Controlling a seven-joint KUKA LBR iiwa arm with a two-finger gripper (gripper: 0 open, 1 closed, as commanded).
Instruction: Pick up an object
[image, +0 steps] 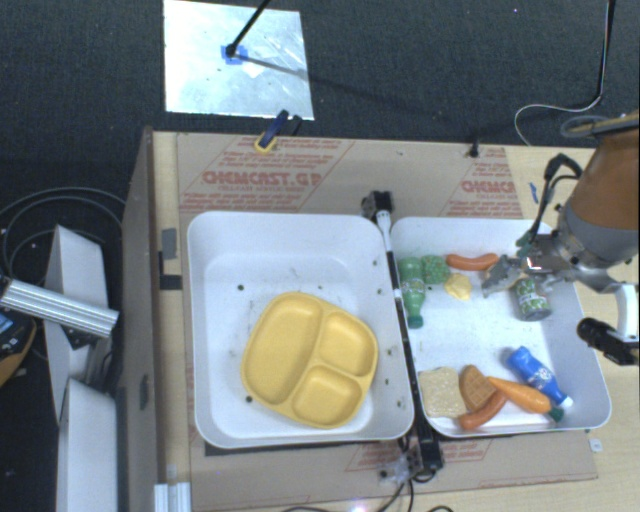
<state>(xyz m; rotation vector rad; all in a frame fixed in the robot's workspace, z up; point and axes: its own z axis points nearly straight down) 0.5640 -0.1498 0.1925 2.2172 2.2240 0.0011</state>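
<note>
Worktop (330, 165): a brown board printed with red lettering, carrying two shallow white bins side by side.
Left bin (220, 240): holds a yellow divided tray.
Right bin (470, 330): holds all the small items; the arm reaches over its upper right corner.
Arm (610, 190): comes in from the right, its orange band above a grey wrist.
Yellow tray (310, 358): three compartments, lying tilted in the lower middle of the left bin.
Pincer (512, 270): low over the upper right part of the right bin, pointing left; whether it is open or closed cannot be told from this view, and nothing is seen between its tips.
Can (530, 298): a small green-labelled can just below and right of the pincer, right beside it; contact cannot be judged.
Sausage (472, 262): orange-red, just left of the pincer near the bin's top wall.
Yellow piece (458, 288): small, below the sausage.
Green bottle (412, 292): lies along the bin's left wall, with a green leafy toy (434, 268) beside it.
Blue bottle (535, 375): lower right, well below the pincer.
Carrot (520, 396): touching the blue bottle.
Bread slice (440, 392): at the bottom wall, with a brown piece (477, 386) just to its right.
</note>
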